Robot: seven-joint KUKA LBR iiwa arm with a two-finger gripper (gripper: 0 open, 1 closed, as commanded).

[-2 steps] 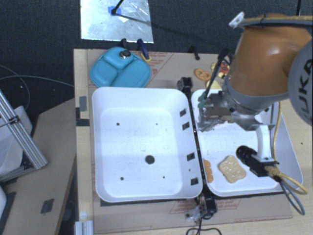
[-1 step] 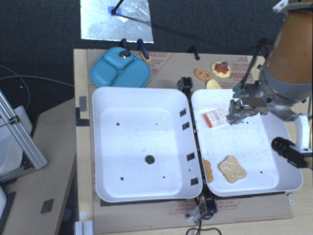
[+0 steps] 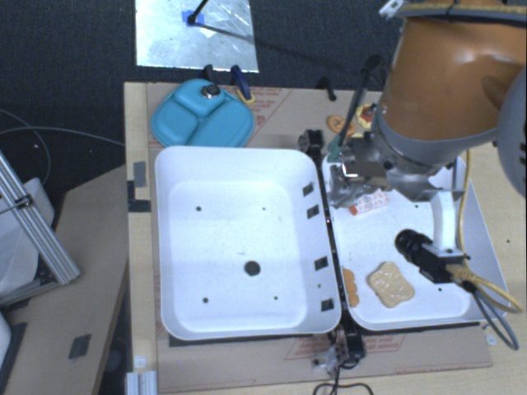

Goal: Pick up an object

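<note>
My gripper (image 3: 349,181) hangs low over the far left corner of the right bin (image 3: 461,303), close to the divider between the bins. Right beside it, under the wrist, lies a small red and white packet (image 3: 370,205); the view does not show whether it is held. A pale beige, cracker-like piece (image 3: 390,285) rests near the front of the right bin. A small orange-brown piece (image 3: 350,287) lies against that bin's left wall. The left bin (image 3: 189,171) has a small dark round thing (image 3: 252,267) on its floor.
A blue sectioned tray (image 3: 202,115) sits behind the left bin. Further back, a shiny metal sheet (image 3: 195,23) lies on the dark floor. A small orange item (image 3: 337,124) lies on the bench behind the bins. The bulky orange arm (image 3: 453,64) covers the right bin's far side.
</note>
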